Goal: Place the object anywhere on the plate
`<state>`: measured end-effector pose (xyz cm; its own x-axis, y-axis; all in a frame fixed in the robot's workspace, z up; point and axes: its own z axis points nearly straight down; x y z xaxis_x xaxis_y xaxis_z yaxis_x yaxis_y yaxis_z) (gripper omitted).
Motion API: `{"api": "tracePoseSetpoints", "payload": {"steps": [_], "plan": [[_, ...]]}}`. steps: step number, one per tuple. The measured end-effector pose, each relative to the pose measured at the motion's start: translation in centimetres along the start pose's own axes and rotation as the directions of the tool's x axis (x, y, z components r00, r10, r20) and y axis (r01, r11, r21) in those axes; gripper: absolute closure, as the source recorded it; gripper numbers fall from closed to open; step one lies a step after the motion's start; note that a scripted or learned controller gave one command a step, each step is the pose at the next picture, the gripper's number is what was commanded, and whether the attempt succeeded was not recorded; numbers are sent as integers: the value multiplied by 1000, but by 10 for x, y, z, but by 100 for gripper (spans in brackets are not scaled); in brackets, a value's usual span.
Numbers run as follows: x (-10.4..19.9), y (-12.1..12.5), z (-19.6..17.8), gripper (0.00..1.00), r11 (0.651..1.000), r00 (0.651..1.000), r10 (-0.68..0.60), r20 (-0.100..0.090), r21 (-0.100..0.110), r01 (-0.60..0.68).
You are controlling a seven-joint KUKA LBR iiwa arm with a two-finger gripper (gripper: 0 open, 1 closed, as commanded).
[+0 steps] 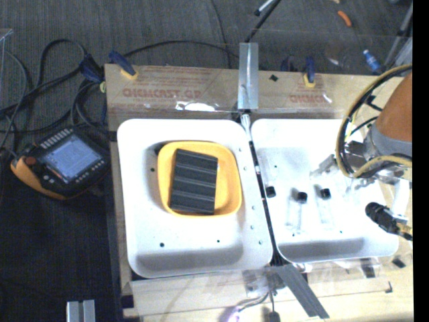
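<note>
The task looks done: the dark ribbed object [194, 180] lies flat on the yellow plate [231, 196], well inside its rim, in the left bin [134, 247]. Nothing seems left but clearing the arm away.

The counter [167, 89] is pale wood, and around it lies dark carpet [100, 12] with cables. A teach pendant [64, 163] rests on the carpet at nine o'clock of the left bin. The right bin [295, 247] holds nothing but small dark marks. The arm [402, 113] sits at three o'clock of that bin; its end effector [310, 194] hangs over the bin's middle, fingers spread apart and holding nothing.
</note>
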<state>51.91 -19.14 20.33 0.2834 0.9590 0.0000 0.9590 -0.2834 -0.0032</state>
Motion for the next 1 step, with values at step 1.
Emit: {"api": "tracePoseSetpoints", "payload": {"steps": [1], "plan": [[50, 26, 90, 0, 991, 991, 131, 4, 0, -131]]}}
